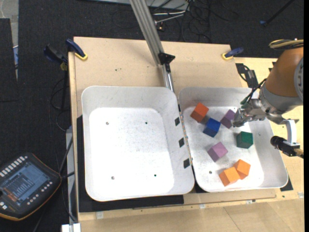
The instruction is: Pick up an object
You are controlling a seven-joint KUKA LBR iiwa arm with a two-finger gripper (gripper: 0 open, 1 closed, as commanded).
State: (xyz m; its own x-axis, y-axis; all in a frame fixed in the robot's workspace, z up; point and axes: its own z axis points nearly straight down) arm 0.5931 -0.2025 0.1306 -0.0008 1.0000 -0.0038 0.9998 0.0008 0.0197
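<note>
Blocks lie scattered in the right bin [270, 178] of two white bins on a wooden bench [125, 62]; the left bin [96, 100] sits just beside it. The arm reaches in from the right, and its gripper [240, 118] hangs low over the right bin's upper middle, close against a purple block [228, 117]. Whether the fingers are wide, narrow or closed on anything cannot be told; they are too small and dark to read.

The step in hand looks like the approach or the closing on that purple block. It is the likely target and sits near the bin's upper middle, touching or almost touching a blue block [211, 127] on its left. An orange block [199, 112] lies further left, a green block [244, 139] just below the gripper, a second purple block [217, 151] near the centre, and two orange blocks [235, 172] together at the lower edge.

The target is a cube, so it has no real long axis; it sits turned corner-on to the bin's walls. The next move probably calls for fingers aligned across two flat faces, clear of the blue neighbour, then a straight lift.
</note>
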